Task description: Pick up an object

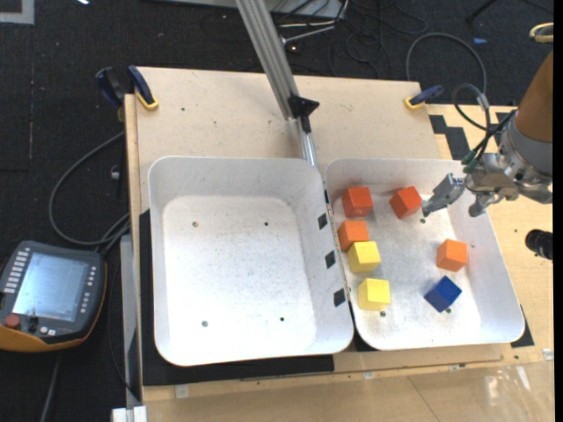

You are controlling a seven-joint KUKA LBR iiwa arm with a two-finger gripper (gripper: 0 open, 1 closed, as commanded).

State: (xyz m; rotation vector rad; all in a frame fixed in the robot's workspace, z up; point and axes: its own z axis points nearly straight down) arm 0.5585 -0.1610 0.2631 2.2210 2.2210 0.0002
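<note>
Risk first, operator: your gripper hangs over the right bin near its far right side, tilted, with one finger reaching toward the red-orange cube. I judge a descent from this slant could clip that cube's edge and shove it aside rather than straddle it. You see the two fingers spread apart, nothing between them, and whether the left tip touches the cube is too close to tell. Below sits an orange cube, then a blue cube. Further left, two orange blocks and two yellow cubes crowd together; a grab there could jam against a neighbour.
</note>
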